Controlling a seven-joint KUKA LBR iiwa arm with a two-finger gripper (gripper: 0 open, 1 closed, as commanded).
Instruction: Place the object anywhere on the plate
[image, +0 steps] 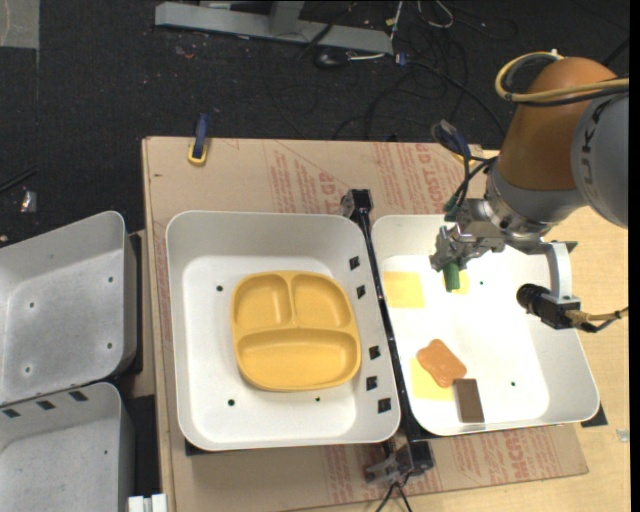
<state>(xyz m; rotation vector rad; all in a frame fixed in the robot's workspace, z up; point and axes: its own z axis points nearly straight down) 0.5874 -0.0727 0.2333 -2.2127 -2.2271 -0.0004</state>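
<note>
A yellow plate (296, 330) with three compartments lies in the middle of the left bin (190, 300). Over the upper left part of the right bin (520, 335) my gripper (452, 268) points down, shut on a small green object (454, 278) that sticks out below its fingers. The green object hangs just right of a yellow square slice (404, 290). A divider between the bins separates gripper and plate.
An orange rounded piece (440, 362) rests on a second yellow slice (428, 386) in the right bin, with a brown block (468, 400) beside it. A black fitting (545, 303) juts in from the bin's right rim. Spare white bins (60, 300) sit at far left.
</note>
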